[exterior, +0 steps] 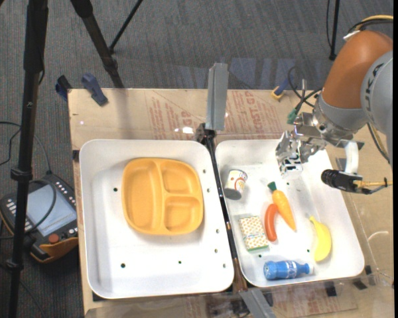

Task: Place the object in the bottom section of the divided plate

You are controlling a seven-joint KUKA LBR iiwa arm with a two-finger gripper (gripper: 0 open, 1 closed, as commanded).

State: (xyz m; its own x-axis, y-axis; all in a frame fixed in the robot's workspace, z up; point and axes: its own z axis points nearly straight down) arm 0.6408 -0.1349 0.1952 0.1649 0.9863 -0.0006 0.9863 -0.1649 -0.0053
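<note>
The divided plate (162, 196), yellow and bare, lies in the left bin (99, 270). Right of the plate, in the right bin (355, 257), lie the candidate objects: a small cup (236, 181) nearest the plate, then a carrot (283, 207), a red pepper (270, 222), a patterned sponge (253, 232), a blue bottle (286, 269) and a banana (321, 239). The gripper (292, 152) hangs over that bin's far corner, up and right of the plate; whether its fingers are open or closed I cannot tell. Nothing appears picked yet. Next move, I judge: descend on one object, grip it, carry it to the plate's bottom section.

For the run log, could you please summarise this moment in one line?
gripper: above right bin, near rim | divided plate: left bin, nothing in it | carrot: unpicked
</note>
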